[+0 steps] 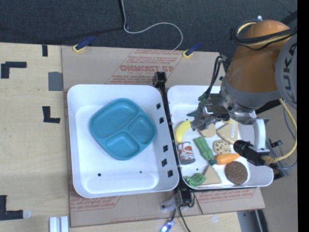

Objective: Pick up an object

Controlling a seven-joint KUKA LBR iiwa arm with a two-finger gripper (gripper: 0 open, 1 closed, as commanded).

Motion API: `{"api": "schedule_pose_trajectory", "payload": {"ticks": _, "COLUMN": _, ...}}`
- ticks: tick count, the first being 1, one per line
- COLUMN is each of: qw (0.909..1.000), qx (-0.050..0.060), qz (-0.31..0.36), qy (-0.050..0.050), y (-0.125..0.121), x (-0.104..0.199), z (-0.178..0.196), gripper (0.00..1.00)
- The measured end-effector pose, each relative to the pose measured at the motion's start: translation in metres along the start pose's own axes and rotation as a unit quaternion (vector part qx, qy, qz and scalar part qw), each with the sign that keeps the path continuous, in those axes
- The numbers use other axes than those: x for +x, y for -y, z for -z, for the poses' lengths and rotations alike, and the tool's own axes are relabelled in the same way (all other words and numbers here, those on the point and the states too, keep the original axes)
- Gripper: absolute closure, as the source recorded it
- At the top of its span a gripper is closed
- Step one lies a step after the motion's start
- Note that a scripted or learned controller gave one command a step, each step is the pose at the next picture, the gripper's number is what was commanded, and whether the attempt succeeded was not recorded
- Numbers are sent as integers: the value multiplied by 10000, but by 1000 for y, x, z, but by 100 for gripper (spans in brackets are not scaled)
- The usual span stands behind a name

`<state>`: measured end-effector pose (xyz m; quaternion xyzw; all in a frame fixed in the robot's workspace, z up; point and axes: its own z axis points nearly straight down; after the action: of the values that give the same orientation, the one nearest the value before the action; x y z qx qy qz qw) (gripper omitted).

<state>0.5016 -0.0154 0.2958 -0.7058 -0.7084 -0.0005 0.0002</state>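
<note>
My gripper (202, 121) hangs over the middle of the right bin (186, 94), under the arm's orange band. Its dark fingers sit just above and right of a yellow banana (182, 130). Nothing shows between them. Below lie a small red-and-white can (186, 152), a green pickle-like piece (203, 148), an orange carrot (227, 158), a cookie (221, 146), a brown round patty (236, 172), a green leafy piece (195, 180) and a tan wedge (211, 176). A pale slice (226, 129) lies partly under the wrist.
The left bin (77, 129) holds a blue divided plate (122, 128). A black divider with clips (166, 129) runs between the bins. A black attachment (248, 151) juts from the arm over the right bin's right side. Cardboard underlies both bins.
</note>
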Motion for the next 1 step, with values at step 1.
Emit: {"api": "schedule_pose_trajectory", "payload": {"ticks": 1, "qw": 10000, "qx": 19, "qz": -3, "qy": 4, "y": -1, "x": -1, "z": 7, "gripper": 100}}
